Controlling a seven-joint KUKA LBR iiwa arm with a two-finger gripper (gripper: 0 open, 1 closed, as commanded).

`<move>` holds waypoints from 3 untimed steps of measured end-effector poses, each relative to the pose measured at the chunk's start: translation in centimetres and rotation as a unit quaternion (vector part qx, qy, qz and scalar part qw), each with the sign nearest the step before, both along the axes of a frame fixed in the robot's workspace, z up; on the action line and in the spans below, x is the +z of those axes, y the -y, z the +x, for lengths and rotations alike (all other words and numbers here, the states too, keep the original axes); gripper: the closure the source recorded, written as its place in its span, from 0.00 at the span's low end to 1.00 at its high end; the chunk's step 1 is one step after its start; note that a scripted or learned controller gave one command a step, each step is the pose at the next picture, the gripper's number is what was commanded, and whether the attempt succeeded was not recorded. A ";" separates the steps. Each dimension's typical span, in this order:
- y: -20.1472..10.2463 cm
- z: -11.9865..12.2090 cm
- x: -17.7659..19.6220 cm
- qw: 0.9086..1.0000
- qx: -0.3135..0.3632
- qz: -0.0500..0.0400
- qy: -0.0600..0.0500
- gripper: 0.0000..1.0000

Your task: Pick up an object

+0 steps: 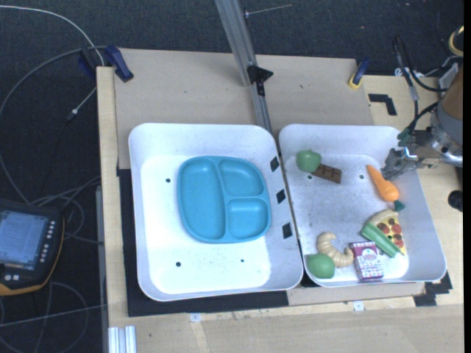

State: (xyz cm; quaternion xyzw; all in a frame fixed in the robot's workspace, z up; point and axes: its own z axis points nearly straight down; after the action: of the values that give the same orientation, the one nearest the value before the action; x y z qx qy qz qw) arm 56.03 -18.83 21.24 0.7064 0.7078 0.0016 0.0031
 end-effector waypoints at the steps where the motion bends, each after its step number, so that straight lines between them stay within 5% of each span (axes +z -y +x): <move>1: 0.0 0.1 2.9 1.000 0.000 0.000 0.000 1.00; 3: -11.4 1.3 2.8 1.000 0.003 0.003 -0.004 1.00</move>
State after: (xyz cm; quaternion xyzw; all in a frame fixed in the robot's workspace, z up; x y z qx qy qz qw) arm 57.29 -7.40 24.02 0.7044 0.7098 0.0006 -0.0022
